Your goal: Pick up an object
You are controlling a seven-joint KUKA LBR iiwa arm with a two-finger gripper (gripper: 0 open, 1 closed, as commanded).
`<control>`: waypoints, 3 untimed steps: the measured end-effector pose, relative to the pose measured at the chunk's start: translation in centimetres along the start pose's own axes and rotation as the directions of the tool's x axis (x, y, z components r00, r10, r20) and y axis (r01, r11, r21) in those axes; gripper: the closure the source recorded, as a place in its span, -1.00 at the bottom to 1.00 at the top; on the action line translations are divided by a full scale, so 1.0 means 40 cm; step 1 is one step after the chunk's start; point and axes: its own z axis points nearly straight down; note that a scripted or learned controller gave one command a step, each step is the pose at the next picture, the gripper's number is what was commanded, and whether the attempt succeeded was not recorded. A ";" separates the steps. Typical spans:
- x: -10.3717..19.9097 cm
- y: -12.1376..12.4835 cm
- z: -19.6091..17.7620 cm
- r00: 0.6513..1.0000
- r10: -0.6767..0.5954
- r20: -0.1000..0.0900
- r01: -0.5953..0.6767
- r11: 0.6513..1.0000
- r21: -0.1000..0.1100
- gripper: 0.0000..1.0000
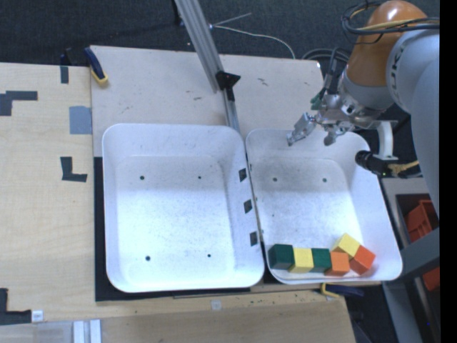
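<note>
Gripper (312,133): fingers apparently spread, holding nothing, above right bin's (371,191) far rim. Row of coloured blocks (321,258): against near wall, well apart, running left-right.

Two shallow white plastic bins sit side by side on a pale wooden bench (43,213). The left white bin (121,191) has a speckled floor with four small dark dots. The right white bin (371,191) touches it along their shared rim, where three small dark clips (248,206) sit. A slanted grey metal pole (203,41) runs from the far edge down to a black bracket (227,81) just beyond the bins. A blue-and-yellow clamp (96,66) lies at the far left corner of a beige board (157,84). Grey tape patches (80,120) mark the bench to the left. A thin white cable (264,38) curls on the dark floor beyond.
</note>
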 end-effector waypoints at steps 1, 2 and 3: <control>0.062 0.034 0.000 1.000 -0.001 -0.001 0.001 1.000 -0.002 -1.00; 0.067 -0.179 0.117 1.000 0.004 -0.002 -0.004 1.000 0.008 -1.00; 0.069 -0.171 0.085 1.000 0.001 -0.001 -0.001 1.000 0.001 1.00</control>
